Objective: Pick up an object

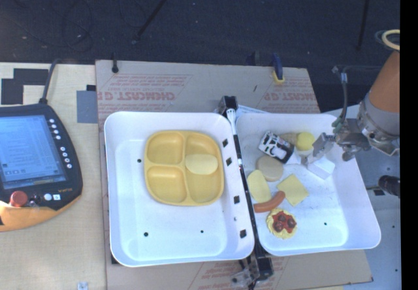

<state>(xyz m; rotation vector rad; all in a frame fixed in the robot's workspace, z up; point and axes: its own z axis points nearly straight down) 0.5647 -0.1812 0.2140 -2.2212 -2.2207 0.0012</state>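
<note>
Two white bins side by side, gripper [324,151] over right bin [353,230], fingers spread a little around white block [321,166], touching it, yellow plate [184,167] in left bin [130,230].

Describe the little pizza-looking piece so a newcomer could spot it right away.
Look in the right-hand white bin, at the cluster of toy foods. Nearest the front rim lies the small pizza piece, just below the sausage. It alone is a yellow round with red topping.
</note>
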